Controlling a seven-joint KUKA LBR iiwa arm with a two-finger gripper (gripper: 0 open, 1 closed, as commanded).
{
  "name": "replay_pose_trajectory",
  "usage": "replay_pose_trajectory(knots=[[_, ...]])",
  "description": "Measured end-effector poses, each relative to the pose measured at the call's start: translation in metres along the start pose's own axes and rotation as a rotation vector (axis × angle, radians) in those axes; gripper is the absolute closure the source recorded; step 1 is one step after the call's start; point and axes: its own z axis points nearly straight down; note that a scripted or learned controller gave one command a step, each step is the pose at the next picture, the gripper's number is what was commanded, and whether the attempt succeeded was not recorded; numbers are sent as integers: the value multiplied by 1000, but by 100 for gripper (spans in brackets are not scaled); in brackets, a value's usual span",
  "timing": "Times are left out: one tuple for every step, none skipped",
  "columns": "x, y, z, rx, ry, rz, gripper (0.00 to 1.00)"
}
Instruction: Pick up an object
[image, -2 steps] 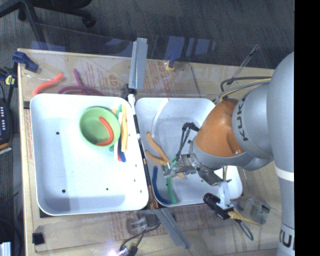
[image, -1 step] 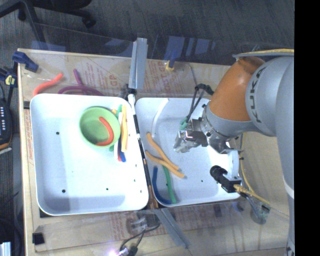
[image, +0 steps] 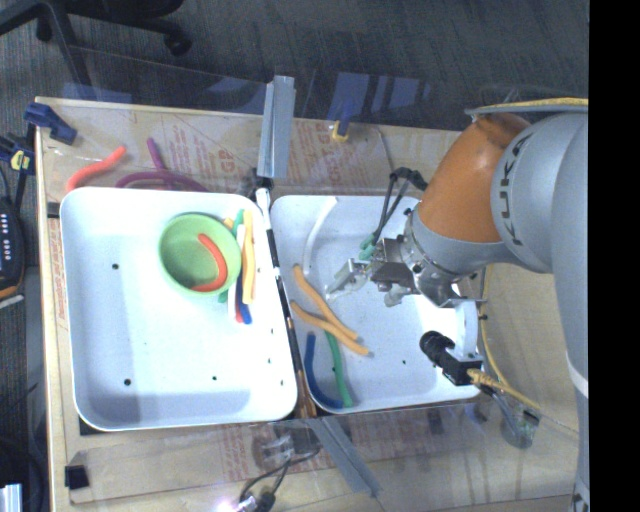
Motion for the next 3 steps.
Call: replay_pose_trajectory(knots=[[1,-1,126,-1,-8,-22,0],[2,-2,117,4,-6,-29,100],[34,41,37,3,0,104,100]])
